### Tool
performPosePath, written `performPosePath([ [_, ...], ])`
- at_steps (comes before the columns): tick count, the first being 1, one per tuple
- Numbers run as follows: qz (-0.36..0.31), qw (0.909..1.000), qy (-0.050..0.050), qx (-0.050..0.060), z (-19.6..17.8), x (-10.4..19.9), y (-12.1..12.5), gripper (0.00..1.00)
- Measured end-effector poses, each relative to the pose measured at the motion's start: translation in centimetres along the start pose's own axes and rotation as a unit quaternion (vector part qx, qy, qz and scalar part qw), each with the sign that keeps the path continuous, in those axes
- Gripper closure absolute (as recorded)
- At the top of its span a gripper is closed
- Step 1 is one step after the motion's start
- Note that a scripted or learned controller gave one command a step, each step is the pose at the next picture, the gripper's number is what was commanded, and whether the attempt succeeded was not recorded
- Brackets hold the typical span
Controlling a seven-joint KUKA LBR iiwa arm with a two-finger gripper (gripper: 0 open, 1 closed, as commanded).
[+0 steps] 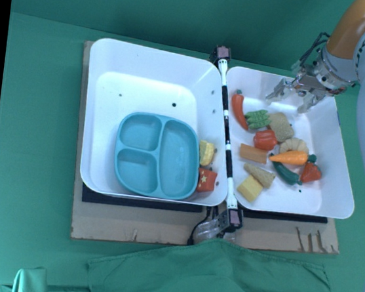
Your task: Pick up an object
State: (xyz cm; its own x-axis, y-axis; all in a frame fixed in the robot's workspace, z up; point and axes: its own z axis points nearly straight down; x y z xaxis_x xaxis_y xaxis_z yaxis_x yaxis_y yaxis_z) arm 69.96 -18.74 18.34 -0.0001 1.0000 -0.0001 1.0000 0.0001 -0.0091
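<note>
Toy vegetables (276, 147) in right bin (335, 194)

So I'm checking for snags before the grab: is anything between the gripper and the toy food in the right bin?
Nothing visible. The two-finger gripper, fingers spread, hangs over bare floor at the far end of the right white bin; the tan biscuit-shaped toy and green leafy toy lie nearest, uncovered.

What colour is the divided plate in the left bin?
Light blue: the three-compartment plastic plate, seen clearly in the camera view.

no readable text, labels or numbers
</note>
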Motion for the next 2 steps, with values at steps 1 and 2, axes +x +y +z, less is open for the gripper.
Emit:
performPosePath([
  [1,0.0,1.0,0.0,0.0,0.04,0.0,-0.01,0.0],
  [2,0.0,1.0,0.0,0.0,0.04,-0.01,-0.01,0.0],
])
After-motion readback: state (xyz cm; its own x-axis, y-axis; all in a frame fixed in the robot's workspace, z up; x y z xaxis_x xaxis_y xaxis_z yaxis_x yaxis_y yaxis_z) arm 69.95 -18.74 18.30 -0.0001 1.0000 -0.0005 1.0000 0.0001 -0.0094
